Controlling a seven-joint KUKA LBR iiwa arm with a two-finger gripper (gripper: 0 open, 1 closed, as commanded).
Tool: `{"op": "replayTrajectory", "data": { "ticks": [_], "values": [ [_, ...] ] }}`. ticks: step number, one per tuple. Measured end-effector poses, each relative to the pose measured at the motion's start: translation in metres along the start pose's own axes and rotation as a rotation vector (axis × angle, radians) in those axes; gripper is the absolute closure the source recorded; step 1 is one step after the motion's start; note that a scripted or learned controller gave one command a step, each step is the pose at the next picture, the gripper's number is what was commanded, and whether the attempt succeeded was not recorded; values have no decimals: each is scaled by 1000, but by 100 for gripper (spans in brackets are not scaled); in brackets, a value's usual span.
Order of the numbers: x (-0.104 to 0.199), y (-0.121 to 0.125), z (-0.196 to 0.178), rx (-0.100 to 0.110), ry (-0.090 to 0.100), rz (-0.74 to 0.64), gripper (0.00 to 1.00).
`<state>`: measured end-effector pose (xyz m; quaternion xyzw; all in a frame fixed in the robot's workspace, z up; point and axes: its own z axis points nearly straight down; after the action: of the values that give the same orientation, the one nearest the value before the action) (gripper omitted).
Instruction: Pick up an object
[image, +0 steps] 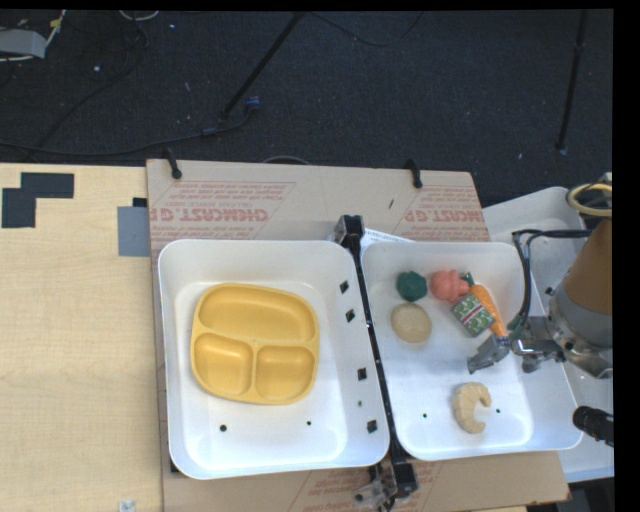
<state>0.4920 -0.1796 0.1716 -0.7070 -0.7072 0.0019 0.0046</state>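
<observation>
Bench seen from above at a slant, bearing two shallow white bins side by side on a cardboard sheet (300, 200). The left bin (180, 400) holds a yellow divided plate (256, 342) with three compartments, lying flat near the bin's centre. The right bin (500, 420) holds five small objects. At its far side, a dark green round piece (411, 285) sits just left of a pink-red piece (447, 284), the two close together. Just near of the green piece lies a pale beige round object (410, 323). To the right, an orange carrot-shaped toy (487, 302) lies touching the upper side of a small green-labelled packet (472, 316), both tilted diagonally. At the near side of this bin, well apart from the others, rests a beige croissant-shaped object (470, 407). The gripper (488, 355) reaches in from the right over the right bin's right portion, between the packet and the croissant shape; its dark fingers point left and nothing is seen between them, but whether they are spread or closed cannot be told. The grey arm with its orange band (600, 268) stands at the right edge.
</observation>
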Motion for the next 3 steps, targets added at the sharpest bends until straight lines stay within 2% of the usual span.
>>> {"op": "replayTrajectory", "data": {
  "ticks": [1,2,3],
  "values": [
    [-6,3,60,-1,-1,0,0],
    [-5,3,85,-5,-2,0,0],
    [-7,4,73,-9,-3,4,100]
  ]
}}
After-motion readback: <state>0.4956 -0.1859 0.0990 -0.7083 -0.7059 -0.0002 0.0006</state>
